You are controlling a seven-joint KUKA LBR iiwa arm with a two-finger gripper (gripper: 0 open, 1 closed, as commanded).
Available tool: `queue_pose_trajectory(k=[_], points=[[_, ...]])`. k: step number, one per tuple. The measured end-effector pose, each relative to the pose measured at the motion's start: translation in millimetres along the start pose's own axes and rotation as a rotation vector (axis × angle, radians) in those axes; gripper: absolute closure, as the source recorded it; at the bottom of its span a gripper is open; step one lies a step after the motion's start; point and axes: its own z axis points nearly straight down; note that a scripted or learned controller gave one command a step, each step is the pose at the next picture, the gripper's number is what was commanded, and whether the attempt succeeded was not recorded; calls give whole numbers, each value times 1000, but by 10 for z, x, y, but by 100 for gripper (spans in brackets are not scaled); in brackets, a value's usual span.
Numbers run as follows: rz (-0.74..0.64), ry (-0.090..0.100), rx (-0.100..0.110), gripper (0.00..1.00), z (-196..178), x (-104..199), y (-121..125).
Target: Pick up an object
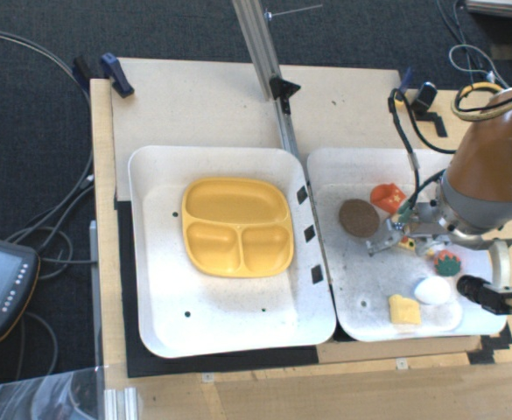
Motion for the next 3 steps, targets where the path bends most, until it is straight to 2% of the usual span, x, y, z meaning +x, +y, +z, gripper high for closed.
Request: queue_pose_trajectory(k=[1, 2, 3], points=[[0, 0, 2, 0, 605, -45, 39], [-1, 0, -2, 0, 707, -40, 35], [-1, 0, -5, 100, 591, -34, 44]])
